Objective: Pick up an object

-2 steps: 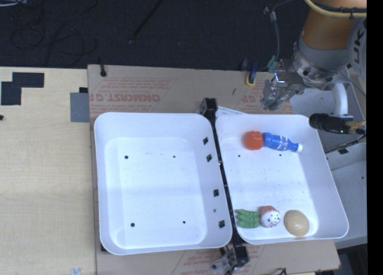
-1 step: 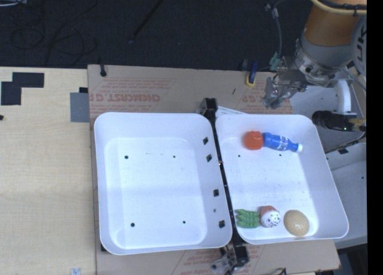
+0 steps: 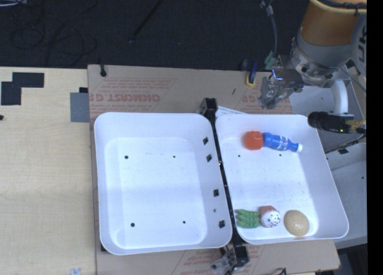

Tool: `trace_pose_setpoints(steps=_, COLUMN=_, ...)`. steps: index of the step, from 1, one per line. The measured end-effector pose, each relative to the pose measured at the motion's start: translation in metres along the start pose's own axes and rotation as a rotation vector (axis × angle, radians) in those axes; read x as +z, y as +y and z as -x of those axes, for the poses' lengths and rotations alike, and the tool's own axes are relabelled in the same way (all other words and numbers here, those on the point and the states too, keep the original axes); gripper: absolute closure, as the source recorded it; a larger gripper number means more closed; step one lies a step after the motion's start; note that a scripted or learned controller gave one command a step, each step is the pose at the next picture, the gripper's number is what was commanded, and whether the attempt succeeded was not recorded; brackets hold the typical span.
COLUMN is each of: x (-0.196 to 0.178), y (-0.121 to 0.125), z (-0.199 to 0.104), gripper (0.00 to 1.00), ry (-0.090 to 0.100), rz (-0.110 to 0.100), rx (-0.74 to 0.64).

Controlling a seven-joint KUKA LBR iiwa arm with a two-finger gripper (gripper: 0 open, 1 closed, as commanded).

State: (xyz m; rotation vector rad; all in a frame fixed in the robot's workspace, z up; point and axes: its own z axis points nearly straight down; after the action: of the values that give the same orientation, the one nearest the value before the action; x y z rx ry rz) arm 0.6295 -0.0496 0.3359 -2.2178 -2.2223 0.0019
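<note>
two white bins side by side, left bin bare, right bin has five bits: blue bottle touching orange ball up top, tan egg thing, spotted ball, green toy along bottom. gripper hangs above bin's far edge, just beyond bottle, nothing blocking. grip state, can't tell.

Both bins, left bin and right bin, appear smooth white plastic with a slight sheen. Beneath them lies matt brown cardboard with red print. The bench top looks pale, matt wood-grain. The blue bottle appears glossy plastic. The tan oval object looks matt. The arm's orange band appears smooth, semi-gloss.
</note>
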Motion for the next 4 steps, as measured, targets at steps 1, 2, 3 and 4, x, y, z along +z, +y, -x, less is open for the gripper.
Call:
trace_pose_setpoints(steps=1, x=-0.018, y=-0.010, z=-0.026, gripper=1.00, ry=0.000, rz=0.001, rx=0.000)
trace_pose_setpoints(steps=2, x=0.099, y=-0.015, z=-0.033, gripper=1.00, ry=0.000, rz=-0.008, rx=0.001)
trace_pose_setpoints(steps=3, x=-0.029, y=-0.039, z=-0.028, gripper=1.00, ry=-0.001, rz=0.011, rx=0.002)
trace_pose_setpoints(steps=4, x=0.099, y=-0.085, z=-0.058, gripper=1.00, ry=0.001, rz=-0.014, rx=0.004)
